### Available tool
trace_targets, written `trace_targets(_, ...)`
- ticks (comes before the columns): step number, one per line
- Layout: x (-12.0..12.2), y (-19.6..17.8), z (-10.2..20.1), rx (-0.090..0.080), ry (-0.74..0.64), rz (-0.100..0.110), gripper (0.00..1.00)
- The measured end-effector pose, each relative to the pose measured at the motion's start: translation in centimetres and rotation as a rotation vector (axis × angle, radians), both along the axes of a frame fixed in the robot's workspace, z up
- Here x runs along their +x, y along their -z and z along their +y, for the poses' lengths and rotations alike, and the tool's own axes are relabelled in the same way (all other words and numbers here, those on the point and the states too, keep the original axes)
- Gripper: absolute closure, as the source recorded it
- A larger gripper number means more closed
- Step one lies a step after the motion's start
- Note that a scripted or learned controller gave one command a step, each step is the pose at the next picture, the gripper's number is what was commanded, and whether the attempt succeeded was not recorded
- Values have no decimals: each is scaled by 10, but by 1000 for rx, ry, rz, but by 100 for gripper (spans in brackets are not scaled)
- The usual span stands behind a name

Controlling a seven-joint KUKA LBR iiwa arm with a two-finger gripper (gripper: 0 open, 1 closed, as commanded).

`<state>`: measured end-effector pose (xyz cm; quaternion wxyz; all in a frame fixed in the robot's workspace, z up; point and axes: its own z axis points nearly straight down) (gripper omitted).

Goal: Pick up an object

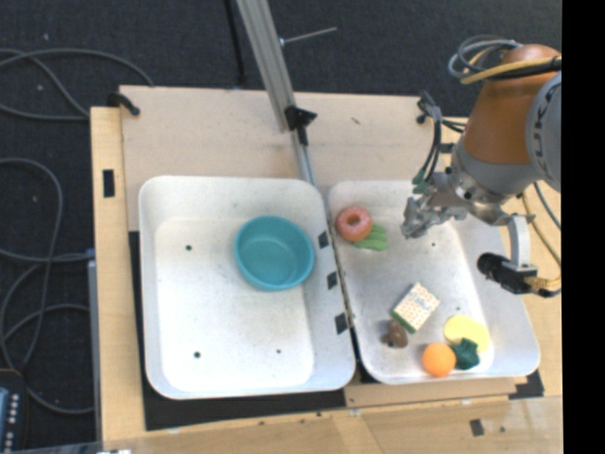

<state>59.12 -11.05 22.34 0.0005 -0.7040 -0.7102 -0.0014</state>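
On the right side of the frame the grey arm [506,130] with its orange band reaches in over the right bin [492,282]. Its gripper [416,223] hangs above the upper part of this bin, a little to the right of a pink doughnut [354,223]. From this slanted view I cannot tell whether the gripper is released or clenched, and nothing is seen grasped in it.

The doughnut lies in the upper left corner of the right bin, and it touches a green piece [375,238] just beside it on the right. Lower in the same bin lies a small patterned box [416,306], tilted, and just below its left corner sits a small brown object [396,334]. Near the lower right corner of the bin are three things close together: a yellow object [467,329], an orange ball [438,359] and a dark green object [467,354], which touches the ball and the yellow one.

The left bin [189,329] holds a teal bowl [274,252], upright, in its upper right part. A metal bar [269,55] runs from the top of the frame down toward the gap between the two bins.
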Motion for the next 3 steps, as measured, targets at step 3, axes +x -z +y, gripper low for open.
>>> trace_targets(3, 13, -33, 165, -1, 0, 0, 100)
